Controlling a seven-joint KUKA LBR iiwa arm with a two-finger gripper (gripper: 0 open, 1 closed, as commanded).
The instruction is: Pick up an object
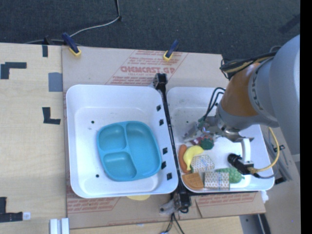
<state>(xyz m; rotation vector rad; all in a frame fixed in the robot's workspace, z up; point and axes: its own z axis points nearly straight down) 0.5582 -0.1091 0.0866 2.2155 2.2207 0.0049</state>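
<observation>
My gripper (201, 130) reaches down into the right bin (192, 101), just above a heap of small toy items at the bin's near side. The heap holds a yellow banana-like piece (192, 153), an orange piece (183, 157), a dark green round piece (207, 143), a patterned beige block (203, 163), a second patterned block (217, 180), a green leafy piece (235, 175) and an orange slice (193, 181). The fingertips sit close to the green round piece and something reddish beside it. The arm's wrist hides part of the bin.
The left bin (83, 111) holds a blue sectioned plate (128, 150). A black divider (165, 126) runs between the two bins. The grey and orange arm (253, 96) covers the right bin's right side. Yellow clamps (72, 47) sit at the cardboard's far edge.
</observation>
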